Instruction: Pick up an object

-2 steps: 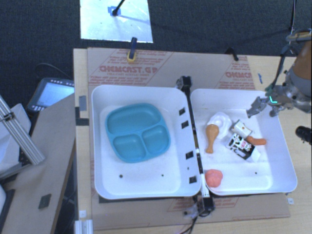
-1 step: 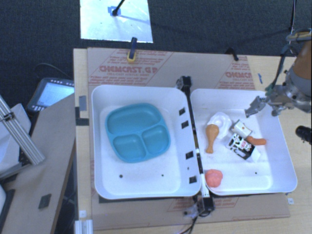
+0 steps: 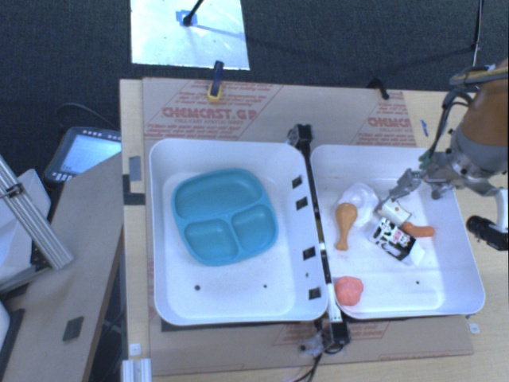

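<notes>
The robot's jaws hang low in the right bin (image 3: 465,289), at its far right side; whether they are wide or narrow cannot be told. Just below their tip lies a small white block (image 3: 393,212), touching or nearly so. Just past it sit a black-and-white patterned box (image 3: 394,240) and an orange carrot (image 3: 420,230). Left of the jaws lie a white crumpled piece (image 3: 359,196) and a tan drumstick (image 3: 344,223); a pink lump (image 3: 348,290) rests farther toward the near rim. Well left, the other bin (image 3: 163,293) holds a blue divided plate (image 3: 224,215). Nothing looks lifted; the pick seems not yet made.
</notes>
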Controlling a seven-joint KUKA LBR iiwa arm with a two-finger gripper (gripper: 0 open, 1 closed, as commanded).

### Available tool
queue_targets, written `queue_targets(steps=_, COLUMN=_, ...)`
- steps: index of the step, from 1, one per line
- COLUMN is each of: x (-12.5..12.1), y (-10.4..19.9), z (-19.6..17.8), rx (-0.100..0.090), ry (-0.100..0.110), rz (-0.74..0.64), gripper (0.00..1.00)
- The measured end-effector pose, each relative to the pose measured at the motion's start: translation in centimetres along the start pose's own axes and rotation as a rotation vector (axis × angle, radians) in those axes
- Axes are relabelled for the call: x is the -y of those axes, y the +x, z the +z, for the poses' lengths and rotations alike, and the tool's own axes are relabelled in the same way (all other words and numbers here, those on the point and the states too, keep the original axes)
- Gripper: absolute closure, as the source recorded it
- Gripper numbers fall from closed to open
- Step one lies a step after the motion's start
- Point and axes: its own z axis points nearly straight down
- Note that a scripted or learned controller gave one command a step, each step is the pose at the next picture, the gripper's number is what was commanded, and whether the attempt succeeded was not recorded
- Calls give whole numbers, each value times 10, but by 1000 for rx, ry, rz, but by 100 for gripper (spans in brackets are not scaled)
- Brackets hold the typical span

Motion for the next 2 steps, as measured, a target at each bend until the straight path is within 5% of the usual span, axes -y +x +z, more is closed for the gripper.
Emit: queue_targets(steps=2, x=-5, y=-6, z=85, rx=0, ry=-2, rz=0, gripper=0)
